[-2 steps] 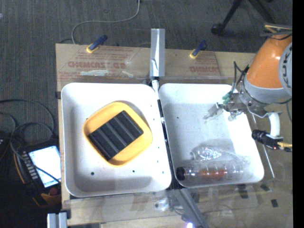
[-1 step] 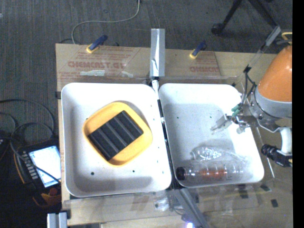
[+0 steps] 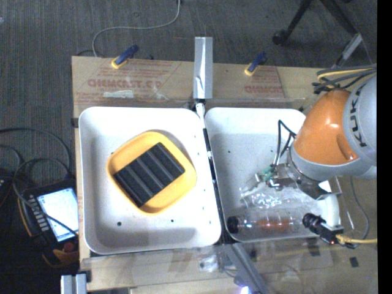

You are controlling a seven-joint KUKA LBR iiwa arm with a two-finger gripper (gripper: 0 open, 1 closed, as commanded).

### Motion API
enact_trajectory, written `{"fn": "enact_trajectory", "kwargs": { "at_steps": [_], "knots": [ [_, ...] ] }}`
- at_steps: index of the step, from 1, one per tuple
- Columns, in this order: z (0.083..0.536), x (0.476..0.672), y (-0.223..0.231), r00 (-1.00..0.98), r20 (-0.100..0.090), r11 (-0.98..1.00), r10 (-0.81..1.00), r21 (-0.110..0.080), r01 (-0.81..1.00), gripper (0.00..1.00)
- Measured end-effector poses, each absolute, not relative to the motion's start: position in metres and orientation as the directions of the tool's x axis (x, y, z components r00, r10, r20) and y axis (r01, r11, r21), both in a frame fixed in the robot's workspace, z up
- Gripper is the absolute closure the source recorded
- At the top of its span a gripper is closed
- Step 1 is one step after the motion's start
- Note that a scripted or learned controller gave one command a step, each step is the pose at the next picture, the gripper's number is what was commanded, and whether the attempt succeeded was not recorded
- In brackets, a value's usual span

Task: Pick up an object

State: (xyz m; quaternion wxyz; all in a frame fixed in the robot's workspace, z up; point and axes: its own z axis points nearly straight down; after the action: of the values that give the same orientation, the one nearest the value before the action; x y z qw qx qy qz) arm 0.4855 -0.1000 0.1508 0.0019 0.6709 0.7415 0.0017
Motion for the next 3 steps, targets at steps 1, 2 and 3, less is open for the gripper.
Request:
{"fn": "enact_trajectory", "kwargs": {
  "at_steps": [1, 2, 3],
  "knots": [
    [0.098, 0.493, -0.110, -0.237, -0.015, 0.237, 0.971, 0.028, 0.971, 0.00],
    [0.191, 0.496, -0.120, -0.044, -0.002, 0.044, 0.999, 0.000, 0.999, 0.00],
    [0.092, 0.506, -0.151, -0.143, -0.005, 0.143, 0.990, 0.020, 0.989, 0.00]
  ]
}}
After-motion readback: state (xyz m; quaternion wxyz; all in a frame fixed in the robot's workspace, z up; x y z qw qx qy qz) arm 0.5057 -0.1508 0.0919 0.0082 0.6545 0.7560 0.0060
